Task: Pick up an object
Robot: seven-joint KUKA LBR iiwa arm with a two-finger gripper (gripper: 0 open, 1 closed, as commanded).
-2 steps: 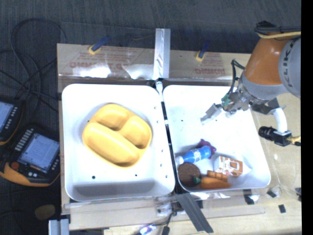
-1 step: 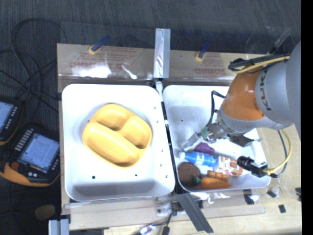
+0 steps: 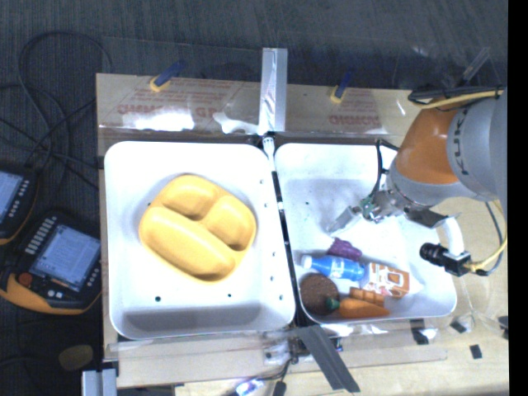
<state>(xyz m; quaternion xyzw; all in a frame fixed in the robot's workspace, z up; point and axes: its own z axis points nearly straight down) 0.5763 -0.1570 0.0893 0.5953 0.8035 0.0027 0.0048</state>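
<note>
grey arm (image 3: 483,151), orange band, thin black cables.

My arm (image 3: 462,151) comes in from the right side of the camera view, its grey housing and orange band bulking over the right-hand part of the scene. The wrist bends down and to the left, so the gripper (image 3: 351,215) points toward the middle, low and slanted rather than straight down. I can see its thin metal fingers (image 3: 340,219) reaching out leftward from the wrist, but from this slant I cannot tell how they are set. A cable loops beside the wrist on the right.
</note>
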